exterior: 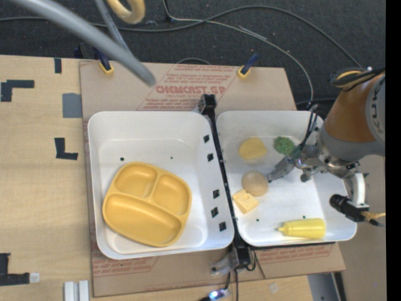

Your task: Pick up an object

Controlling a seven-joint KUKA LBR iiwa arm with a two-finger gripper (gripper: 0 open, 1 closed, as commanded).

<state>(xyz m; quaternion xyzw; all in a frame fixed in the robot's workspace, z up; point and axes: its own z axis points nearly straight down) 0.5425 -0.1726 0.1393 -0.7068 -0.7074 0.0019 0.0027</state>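
Note:
The right bin [301, 199] holds a pale yellow round piece [252, 148], a green broccoli floret [285, 145], a tan ball [254, 183], a yellow cheese wedge [245, 200] and a yellow squeeze bottle [302, 228] lying on its side. My gripper [292, 173] hangs low over the middle of this bin, just right of the tan ball and below the broccoli. Its two fingers stand apart, open, with bare bin floor between them. One fingertip [277, 171] points toward the tan ball without touching it.
The left bin [150, 137] carries a yellow divided plate [147, 202]. A black divider [216, 168] runs between the bins. The grey and orange arm [351, 124] covers the right bin's right rim. A grey hose [75, 24] crosses the top left.

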